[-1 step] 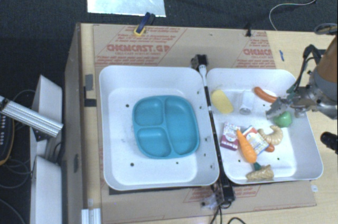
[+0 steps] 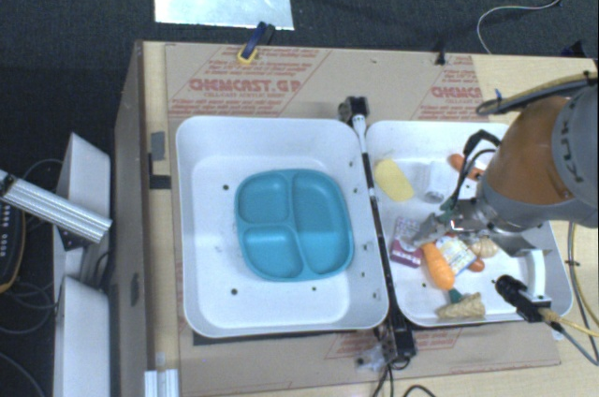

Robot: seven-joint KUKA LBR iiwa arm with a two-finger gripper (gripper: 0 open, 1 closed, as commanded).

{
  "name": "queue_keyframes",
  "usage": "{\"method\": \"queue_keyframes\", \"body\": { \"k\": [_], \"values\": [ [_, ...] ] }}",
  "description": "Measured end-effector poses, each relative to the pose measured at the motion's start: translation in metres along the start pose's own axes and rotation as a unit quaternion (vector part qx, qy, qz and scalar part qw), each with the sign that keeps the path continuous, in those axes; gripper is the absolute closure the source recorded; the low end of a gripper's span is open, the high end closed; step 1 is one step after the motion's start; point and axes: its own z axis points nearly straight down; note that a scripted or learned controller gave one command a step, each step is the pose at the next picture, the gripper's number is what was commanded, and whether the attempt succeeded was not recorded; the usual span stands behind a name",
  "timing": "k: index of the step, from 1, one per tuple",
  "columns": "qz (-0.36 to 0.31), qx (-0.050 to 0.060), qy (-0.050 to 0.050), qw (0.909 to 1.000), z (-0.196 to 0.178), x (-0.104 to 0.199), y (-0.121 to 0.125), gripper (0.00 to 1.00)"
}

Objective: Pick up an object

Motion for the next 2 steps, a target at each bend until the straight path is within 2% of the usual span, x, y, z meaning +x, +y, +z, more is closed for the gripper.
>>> {"method": "queue_keyframes", "body": {
  "k": [1,2],
  "values": [
    [0.003,-0.009,-0.005,0.9999,0.010,0.025,-0.014,0.00],
    [0.002,-0.013,-0.004,0.9999,-0.003,0.026,-0.011,1.00]
  ]
}}
